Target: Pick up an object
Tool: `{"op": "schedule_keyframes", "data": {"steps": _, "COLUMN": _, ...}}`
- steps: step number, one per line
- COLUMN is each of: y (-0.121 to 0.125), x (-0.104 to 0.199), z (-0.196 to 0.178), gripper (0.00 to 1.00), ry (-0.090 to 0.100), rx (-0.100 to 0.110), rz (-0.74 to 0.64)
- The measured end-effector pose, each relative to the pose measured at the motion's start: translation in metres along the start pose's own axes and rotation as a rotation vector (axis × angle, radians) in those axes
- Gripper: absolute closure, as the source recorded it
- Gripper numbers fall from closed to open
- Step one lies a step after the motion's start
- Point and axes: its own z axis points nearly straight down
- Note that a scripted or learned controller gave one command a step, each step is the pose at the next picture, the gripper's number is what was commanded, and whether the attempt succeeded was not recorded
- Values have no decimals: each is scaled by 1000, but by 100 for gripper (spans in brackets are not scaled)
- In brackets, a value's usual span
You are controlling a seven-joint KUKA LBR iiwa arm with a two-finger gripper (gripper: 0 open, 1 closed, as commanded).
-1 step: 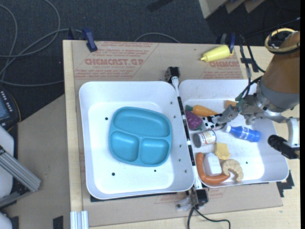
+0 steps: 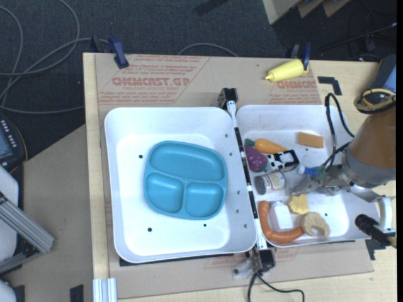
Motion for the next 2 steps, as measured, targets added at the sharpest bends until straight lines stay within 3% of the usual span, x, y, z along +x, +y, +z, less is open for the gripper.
{"op": "schedule_keyframes", "data": {"steps": 1, "y": 65, "x": 7, "z": -2, "gripper": 0, "ry": -5, "rx": -6, "rz": -13}}
{"op": "schedule_keyframes", "data": {"steps": 2, "y": 139, "x": -12, "z": 3, "gripper": 0, "ry": -9, "rx": 41, "rz": -18}}
